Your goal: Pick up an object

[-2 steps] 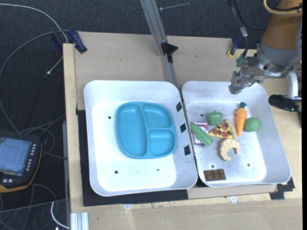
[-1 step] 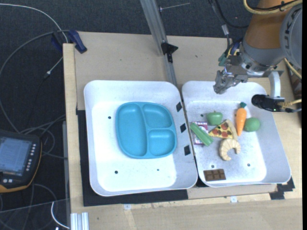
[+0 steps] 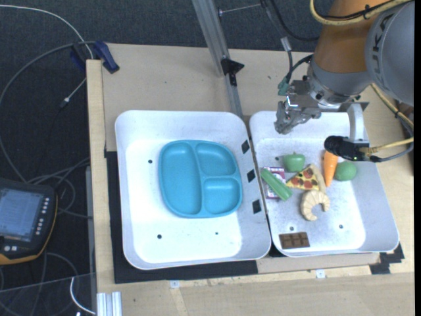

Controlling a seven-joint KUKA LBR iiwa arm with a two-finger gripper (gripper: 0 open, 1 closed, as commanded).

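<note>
Table carries two white bins; your claw hovers over the right bin's far edge, finger state unreadable, so aim for the croissant mid-bin: likely light, rigid plastic, best pinched across its narrow middle.

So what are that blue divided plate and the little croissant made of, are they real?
The blue divided plate looks like moulded plastic: one even colour, rounded compartment edges, a soft matte sheen. The croissant seems a toy, probably plastic or rubber, given its smooth, uniform tan surface with no flaky crumb. At this distance I cannot tell hard from soft. The white bins also look like plastic.
</note>
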